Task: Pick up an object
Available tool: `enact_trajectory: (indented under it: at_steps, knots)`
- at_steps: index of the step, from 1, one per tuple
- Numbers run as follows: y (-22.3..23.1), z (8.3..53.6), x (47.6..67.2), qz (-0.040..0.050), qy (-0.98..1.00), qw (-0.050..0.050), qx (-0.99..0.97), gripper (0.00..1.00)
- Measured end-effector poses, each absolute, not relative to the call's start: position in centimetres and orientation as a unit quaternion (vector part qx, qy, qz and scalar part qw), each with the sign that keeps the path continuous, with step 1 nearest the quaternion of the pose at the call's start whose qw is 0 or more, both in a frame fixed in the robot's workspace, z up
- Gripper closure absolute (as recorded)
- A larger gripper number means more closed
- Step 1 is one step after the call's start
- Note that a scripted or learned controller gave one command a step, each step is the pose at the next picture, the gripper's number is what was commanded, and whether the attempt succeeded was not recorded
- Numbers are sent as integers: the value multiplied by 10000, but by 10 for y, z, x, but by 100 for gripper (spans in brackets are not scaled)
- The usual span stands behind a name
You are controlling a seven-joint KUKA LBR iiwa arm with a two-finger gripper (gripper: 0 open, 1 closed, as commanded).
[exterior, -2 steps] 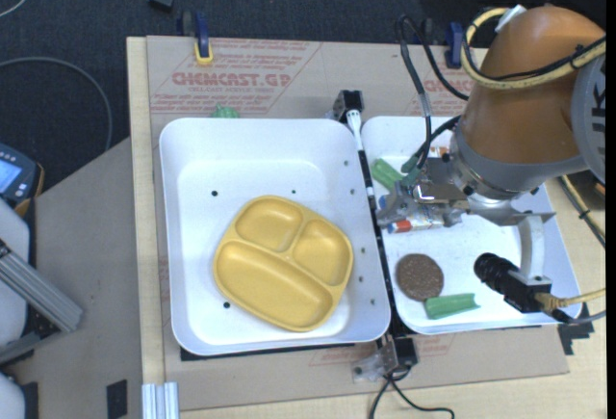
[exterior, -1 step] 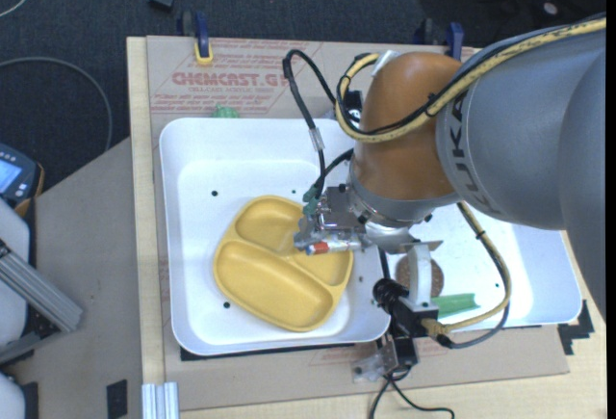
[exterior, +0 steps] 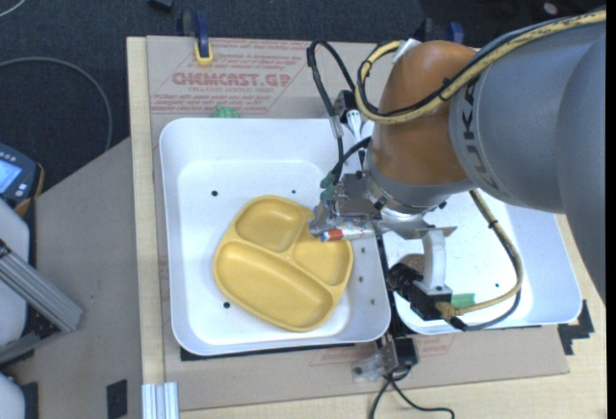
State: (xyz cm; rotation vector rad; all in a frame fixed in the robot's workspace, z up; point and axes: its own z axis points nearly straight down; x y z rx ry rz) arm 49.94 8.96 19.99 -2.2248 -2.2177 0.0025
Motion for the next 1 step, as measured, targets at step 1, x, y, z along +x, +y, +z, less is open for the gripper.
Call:
enact_trajectory:
  at_steps: [1]
  knots:
    - [94,219,478,4,-7073,12,-7070,100]
